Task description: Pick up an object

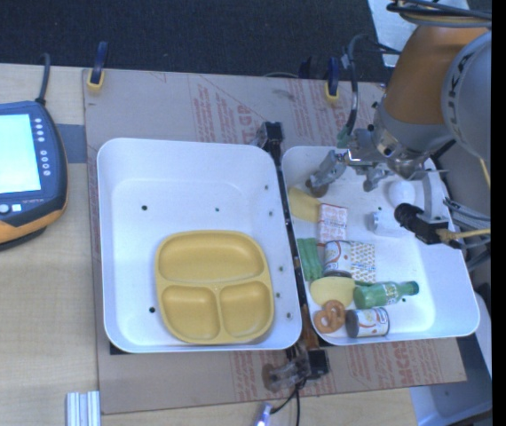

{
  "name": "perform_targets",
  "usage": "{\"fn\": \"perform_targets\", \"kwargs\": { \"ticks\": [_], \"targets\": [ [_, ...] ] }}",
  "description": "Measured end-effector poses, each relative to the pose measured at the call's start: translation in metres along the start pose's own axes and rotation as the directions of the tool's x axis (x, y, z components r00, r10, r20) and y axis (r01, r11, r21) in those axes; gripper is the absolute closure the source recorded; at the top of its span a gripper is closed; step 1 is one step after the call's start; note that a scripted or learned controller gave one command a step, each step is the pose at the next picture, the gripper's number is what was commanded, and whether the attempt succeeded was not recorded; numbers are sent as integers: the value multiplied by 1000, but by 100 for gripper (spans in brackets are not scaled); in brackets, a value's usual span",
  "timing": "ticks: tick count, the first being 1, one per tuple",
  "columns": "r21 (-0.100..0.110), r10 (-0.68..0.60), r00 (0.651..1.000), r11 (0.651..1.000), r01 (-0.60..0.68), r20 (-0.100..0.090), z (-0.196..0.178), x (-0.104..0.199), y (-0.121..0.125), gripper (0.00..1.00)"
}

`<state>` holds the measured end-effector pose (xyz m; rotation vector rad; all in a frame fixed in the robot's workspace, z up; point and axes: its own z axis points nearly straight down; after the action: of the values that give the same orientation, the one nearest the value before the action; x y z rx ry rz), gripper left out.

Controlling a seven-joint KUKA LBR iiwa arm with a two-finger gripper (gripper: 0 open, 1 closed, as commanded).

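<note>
- Two shallow white bins side by side on a cardboard-covered surface (191, 105), viewed from above at a slant.
- Left bin (124, 176): holding a yellow divided plate (213, 287) with three compartments, lying flat toward the near side.
- Right bin (448, 304): crowded along its left and near parts with small items.
- Among them: a pale yellow piece (304, 205) near the far left corner, a small printed packet (332, 222) just beside it, a patterned can (349, 260) on its side, a round yellow piece (332, 290), a green bottle (384, 293) lying flat, a pretzel-like ring (330, 314), and a labelled tin (367, 323) at the near rim.
- Grey arm (435, 78) with orange band reaching in from the right, over the far end of the right bin.
- Hand (352, 174) hanging above the far part of the right bin, its two fingers spread apart, with nothing seen between them.
- One dark fingertip (318, 183) close above the pale yellow piece; touching or not, hard to tell.
- Handheld tablet controller (9, 171) resting on the surface at far left, screen lit.
- Progress, as a judgement: nothing lifted yet; all items lying in the bin; lowering, closing on one item and raising it left to do.
</note>
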<state>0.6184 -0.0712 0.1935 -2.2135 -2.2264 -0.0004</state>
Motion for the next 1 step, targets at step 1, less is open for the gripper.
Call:
{"fn": "perform_targets", "kwargs": {
  "ticks": [1],
  "targets": [
    [7, 1, 1000, 1000, -1, 2, 51, -22, -85, 0]
  ]
}}
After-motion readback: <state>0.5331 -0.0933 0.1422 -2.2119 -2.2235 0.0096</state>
